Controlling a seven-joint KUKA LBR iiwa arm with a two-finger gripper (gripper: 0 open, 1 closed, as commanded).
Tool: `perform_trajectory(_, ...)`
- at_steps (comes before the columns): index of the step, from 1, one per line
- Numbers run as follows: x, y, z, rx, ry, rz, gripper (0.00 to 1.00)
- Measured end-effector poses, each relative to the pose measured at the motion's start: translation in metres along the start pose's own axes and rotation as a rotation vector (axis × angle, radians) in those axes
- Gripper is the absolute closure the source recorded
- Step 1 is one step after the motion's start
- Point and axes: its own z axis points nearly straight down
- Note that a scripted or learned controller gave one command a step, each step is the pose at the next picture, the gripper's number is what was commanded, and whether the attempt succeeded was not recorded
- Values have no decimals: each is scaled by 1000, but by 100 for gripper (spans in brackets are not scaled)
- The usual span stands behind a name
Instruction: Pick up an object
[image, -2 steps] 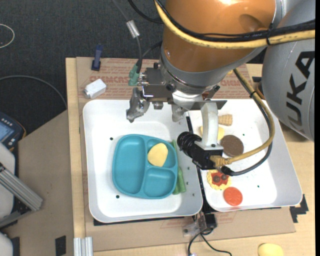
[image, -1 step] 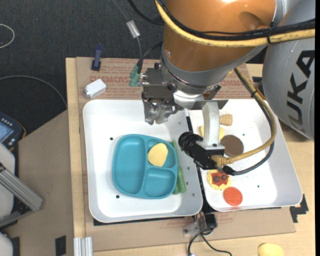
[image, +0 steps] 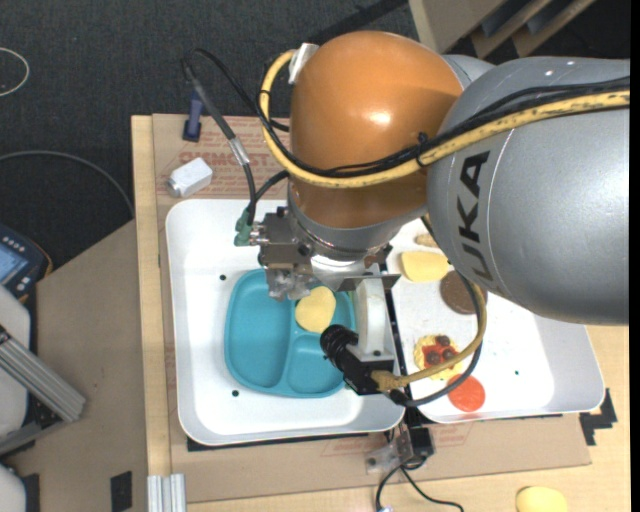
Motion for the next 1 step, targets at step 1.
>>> perform_trajectory(1, 4, -1, -217, -32, 15, -3, 100)
